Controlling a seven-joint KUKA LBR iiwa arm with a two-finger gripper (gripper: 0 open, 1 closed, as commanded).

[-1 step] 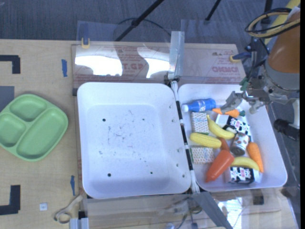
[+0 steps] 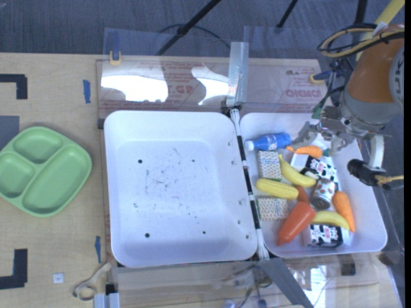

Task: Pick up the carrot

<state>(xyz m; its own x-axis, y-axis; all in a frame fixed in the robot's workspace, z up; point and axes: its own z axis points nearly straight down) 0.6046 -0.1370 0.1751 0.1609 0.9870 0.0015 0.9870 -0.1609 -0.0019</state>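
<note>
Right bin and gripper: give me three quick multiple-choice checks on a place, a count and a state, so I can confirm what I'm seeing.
1. Where does the blue bottle lie in the right bin?
A. far-left corner
B. near-right corner
C. dead centre

2. How many compartments does the green tray have?
A. two
B. three
C. five

3. What does the left bin hold?
A. a banana
B. the toy pile
C. no objects

Answers:
1 A, the bottle sits by the divider at the bin's far edge.
2 B, two small wells and one long one show.
3 C, only specks mark its floor, while the gripper hovers over the right bin near an orange carrot.
</note>
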